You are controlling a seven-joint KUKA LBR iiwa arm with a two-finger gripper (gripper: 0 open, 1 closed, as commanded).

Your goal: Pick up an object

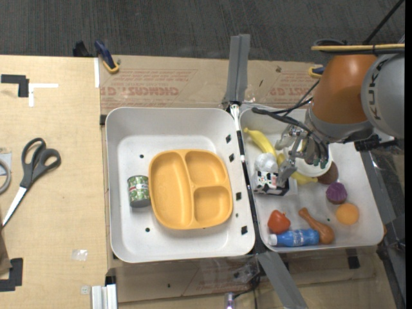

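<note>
Bench: a pale wooden top [51, 237] is seen on the left, with flattened brown cardboard [167, 85] laid under and behind the two bins; dark grey carpeted floor [161, 11] lies beyond the far edge.
Left bin: a shallow white bin [122, 237] holds a yellow divided plate [191, 188] at its middle and a small green-labelled can [138, 191] lying just beside the plate's left edge.
Right bin: a second white bin [370, 227] sits against the first, divided from it by a grey strip [239, 63] that runs back over the cardboard.
Right bin contents: a banana [260, 140] lies at the far left; a black-and-white cow toy [268, 176] is placed just in front of it; a red pepper [279, 221], a blue-labelled bottle [295, 238], a brown drumstick-shaped piece [315, 224], a purple fruit [337, 192] and an orange [347, 214] are spread across the near half.
Arm: the grey arm with its orange band [344, 89] is reached in from the right over the right bin's far half.
Gripper: the gripper [291, 163] is lowered just beside the cow toy, on its right; whether anything lies between the fingers cannot be told, nor whether they are apart or together.
Bench clutter: black-handled scissors [29, 169] are lying on the wood at the left, well apart from the bins, and a blue-and-yellow clamp [106, 56] is fixed at the cardboard's far left corner.
</note>
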